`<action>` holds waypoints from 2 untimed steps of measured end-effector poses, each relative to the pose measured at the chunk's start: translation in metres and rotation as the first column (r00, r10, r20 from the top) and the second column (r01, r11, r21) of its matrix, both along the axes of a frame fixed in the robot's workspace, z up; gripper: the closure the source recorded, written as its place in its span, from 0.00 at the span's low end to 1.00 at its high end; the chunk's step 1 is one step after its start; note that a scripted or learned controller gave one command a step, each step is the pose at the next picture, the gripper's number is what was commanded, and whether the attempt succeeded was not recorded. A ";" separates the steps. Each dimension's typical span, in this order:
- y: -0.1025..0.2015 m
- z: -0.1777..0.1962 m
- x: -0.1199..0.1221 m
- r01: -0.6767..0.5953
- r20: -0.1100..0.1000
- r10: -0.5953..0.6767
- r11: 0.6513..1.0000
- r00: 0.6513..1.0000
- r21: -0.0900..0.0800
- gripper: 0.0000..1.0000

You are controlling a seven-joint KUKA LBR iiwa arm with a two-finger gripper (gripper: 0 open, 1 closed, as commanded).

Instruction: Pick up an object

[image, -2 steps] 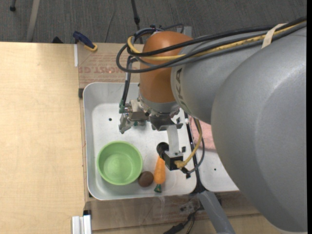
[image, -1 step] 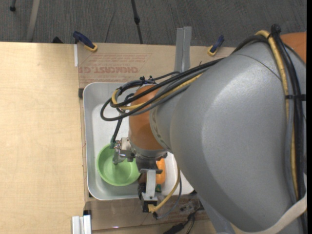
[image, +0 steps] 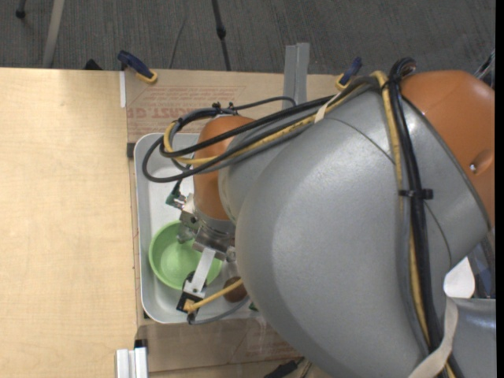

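- Reaching in from the camera view's right with the grey arm [image: 339, 235], orange band [image: 211, 164] above the wrist, down into the white bin [image: 144, 203] on the bench [image: 63, 211].
- Hanging with the claw [image: 195, 244] over the right side of the green bowl [image: 165, 262], at or just inside its rim.
- Cannot tell how far open the claw is, nor whether anything is in its hold: tip buried under wrist and cabling.
- For the task's thing, most likely the green bowl: upright, mouth up, in the lower part of the bin as pictured, close to the bin's left wall.
- From the claw, down and toward the picture's left: bowl centre just beside the tip, rim right under it or touching, hard to say which.
- Round, so no long axis to line up with; thin rim wall judged the only edge worth pinching.
- Just right of the bowl, a small brown object [image: 235, 290], possibly a toy or food piece, half hidden under the arm; also near the claw, but toward the lower right.
- Judged not yet lifted: bowl seemingly flat on the bin floor.
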State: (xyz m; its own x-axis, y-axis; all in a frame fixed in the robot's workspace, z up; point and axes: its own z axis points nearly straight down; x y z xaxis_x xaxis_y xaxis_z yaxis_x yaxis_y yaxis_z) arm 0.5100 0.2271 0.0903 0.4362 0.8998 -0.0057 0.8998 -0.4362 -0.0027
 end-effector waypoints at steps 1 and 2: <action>-0.007 0.011 0.002 0.002 0.001 -0.002 1.000 1.000 -0.011 1.00; -0.021 0.142 0.033 0.309 0.001 -0.309 0.951 0.951 -0.002 1.00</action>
State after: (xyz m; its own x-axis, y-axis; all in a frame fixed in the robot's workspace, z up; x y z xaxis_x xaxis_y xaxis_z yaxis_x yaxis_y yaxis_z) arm 0.5433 0.2064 0.2327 0.6932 0.7207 -0.0068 0.7208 -0.6932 -0.0005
